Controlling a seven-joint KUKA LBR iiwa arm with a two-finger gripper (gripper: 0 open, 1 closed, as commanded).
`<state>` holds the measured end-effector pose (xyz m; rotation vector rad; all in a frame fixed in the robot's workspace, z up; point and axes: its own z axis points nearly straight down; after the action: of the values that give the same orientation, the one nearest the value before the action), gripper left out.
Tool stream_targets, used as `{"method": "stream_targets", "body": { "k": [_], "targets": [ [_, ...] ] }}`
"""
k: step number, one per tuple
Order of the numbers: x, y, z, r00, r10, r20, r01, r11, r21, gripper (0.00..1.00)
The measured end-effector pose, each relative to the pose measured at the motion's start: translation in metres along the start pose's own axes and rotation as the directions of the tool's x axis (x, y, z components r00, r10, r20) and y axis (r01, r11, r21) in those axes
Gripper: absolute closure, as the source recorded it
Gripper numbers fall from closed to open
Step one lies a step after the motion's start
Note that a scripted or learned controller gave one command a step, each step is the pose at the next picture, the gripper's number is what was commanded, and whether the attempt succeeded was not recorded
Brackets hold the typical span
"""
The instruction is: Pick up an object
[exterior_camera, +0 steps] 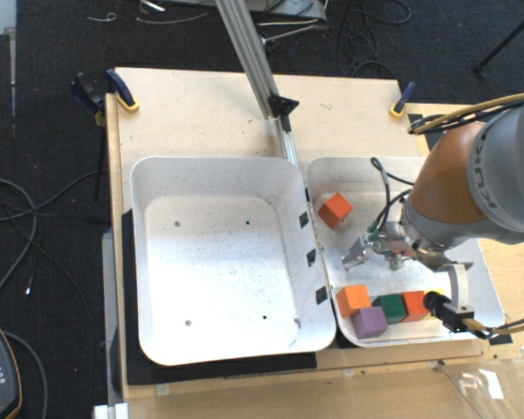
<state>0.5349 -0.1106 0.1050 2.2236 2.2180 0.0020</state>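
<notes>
The gripper (pixel 364 250) hangs low over the middle of the right bin (pixel 325 175), and nothing sits between its fingers. I cannot tell how far apart the fingers are. An orange block (pixel 335 209) lies just up and to the left of it, a little apart. Closer to the front wall of that bin, four blocks sit bunched together: another orange block (pixel 353 298), a purple block (pixel 369 321), a green block (pixel 390 307) and a red-orange block (pixel 414 304). The arm (pixel 472 182) comes in from the right. The left bin (pixel 211 260) lies right beside the right bin on the wooden bench (pixel 210 112).
</notes>
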Motion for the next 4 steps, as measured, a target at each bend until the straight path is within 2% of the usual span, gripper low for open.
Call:
{"method": "stream_targets", "body": {
  "k": [1,2,3,4],
  "targets": [
    [0.000,0.001,-0.010,1.000,0.000,0.000,0.000,1.000,-0.002,1.00],
    [0.000,0.000,-0.010,1.000,0.001,0.000,-0.001,1.000,-0.001,0.00],
    [0.000,0.001,-0.020,1.000,0.000,-0.001,0.000,1.000,-0.003,1.00],
    [0.000,0.001,-0.019,1.000,0.001,0.000,-0.001,1.000,-0.002,0.00]
  ]
}}
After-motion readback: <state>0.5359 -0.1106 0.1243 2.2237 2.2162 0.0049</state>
